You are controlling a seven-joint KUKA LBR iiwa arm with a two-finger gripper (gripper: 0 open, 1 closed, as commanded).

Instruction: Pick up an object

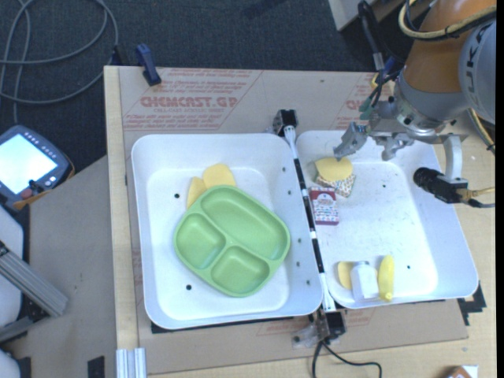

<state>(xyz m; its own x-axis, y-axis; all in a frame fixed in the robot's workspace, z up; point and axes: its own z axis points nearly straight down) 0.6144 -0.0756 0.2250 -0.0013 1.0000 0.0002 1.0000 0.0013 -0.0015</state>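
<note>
while the grey two-finger gripper (366, 144) hangs with its fingers spread wide over the right white bin (441, 235), the yellow-topped cupcake toy (335, 175) sits just beside it.

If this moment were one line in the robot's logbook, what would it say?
arm: over right bin | gripper: above cupcake toy | holding: nothing seen | left bin: green tray

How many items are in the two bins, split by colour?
Green: 1, the green plastic divided plate in the left bin.
Yellow: 4, the flat yellow pieces tucked behind the plate, the yellow-topped toy cupcake, the yellow banana-shaped toy and the small yellow wedge.
Red: 1, the small red and white carton.
White: 1, the white block.
Total: 7
</note>
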